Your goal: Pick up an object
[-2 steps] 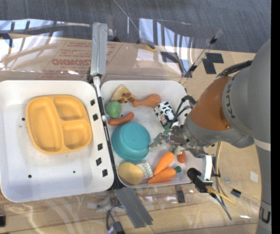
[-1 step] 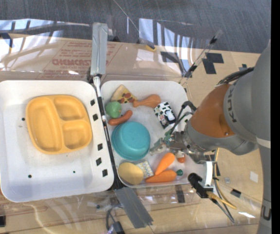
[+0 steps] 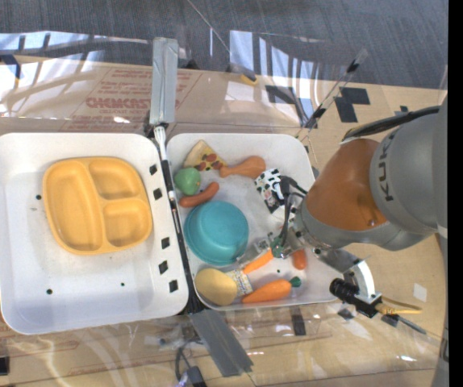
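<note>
The right bin [image 3: 308,161] holds several toy foods. A teal bowl [image 3: 215,230] sits in its middle, with a yellow potato-like piece [image 3: 215,286] and a carrot [image 3: 268,291] along the front wall. A smaller carrot [image 3: 257,262] and a small orange piece [image 3: 299,259] lie just right of the bowl. My gripper [image 3: 282,246] reaches down from the grey and orange wrist, right above the smaller carrot's green end. A black-and-white cow toy [image 3: 269,188] lies just behind it. I see nothing held.
At the back of the right bin lie a pizza slice [image 3: 203,156], a drumstick [image 3: 244,168], a green ball [image 3: 188,180] and a sausage [image 3: 199,194]. The left bin [image 3: 22,297] holds a yellow divided plate [image 3: 97,202]. The arm covers the right bin's right side.
</note>
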`<move>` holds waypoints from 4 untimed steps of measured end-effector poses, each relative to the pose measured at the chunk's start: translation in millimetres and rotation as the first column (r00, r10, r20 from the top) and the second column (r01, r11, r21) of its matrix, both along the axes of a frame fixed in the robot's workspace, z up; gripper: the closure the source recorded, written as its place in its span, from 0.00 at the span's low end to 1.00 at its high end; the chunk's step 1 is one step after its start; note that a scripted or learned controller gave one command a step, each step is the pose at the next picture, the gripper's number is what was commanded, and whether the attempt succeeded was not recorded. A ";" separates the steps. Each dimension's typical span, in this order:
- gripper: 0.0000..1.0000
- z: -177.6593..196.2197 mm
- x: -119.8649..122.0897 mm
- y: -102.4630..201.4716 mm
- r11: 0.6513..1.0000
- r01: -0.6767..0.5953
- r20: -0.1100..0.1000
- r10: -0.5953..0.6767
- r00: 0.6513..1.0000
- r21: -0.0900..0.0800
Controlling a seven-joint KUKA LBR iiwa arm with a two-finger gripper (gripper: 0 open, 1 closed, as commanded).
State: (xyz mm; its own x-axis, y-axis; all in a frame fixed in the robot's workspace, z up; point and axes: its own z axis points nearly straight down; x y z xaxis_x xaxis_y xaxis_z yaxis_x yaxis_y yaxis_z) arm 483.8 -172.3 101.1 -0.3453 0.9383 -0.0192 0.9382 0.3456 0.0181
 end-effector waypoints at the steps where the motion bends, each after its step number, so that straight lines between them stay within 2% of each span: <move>1: 1.00 10.8 1.6 -0.9 1.000 -0.003 0.004 0.003 1.000 -0.001; 2: 1.00 91.1 -6.3 100.9 0.977 0.212 -0.025 -0.212 0.977 0.014; 3: 1.00 25.3 42.0 68.0 0.948 0.316 0.024 -0.317 0.948 0.021; 4: 1.00 25.4 57.0 37.0 0.936 0.351 0.003 -0.352 0.936 0.024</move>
State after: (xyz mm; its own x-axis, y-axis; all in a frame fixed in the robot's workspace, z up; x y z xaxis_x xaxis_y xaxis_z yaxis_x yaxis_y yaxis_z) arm 540.8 -135.4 126.5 0.0067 1.0000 0.0019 0.9995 -0.0067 0.0295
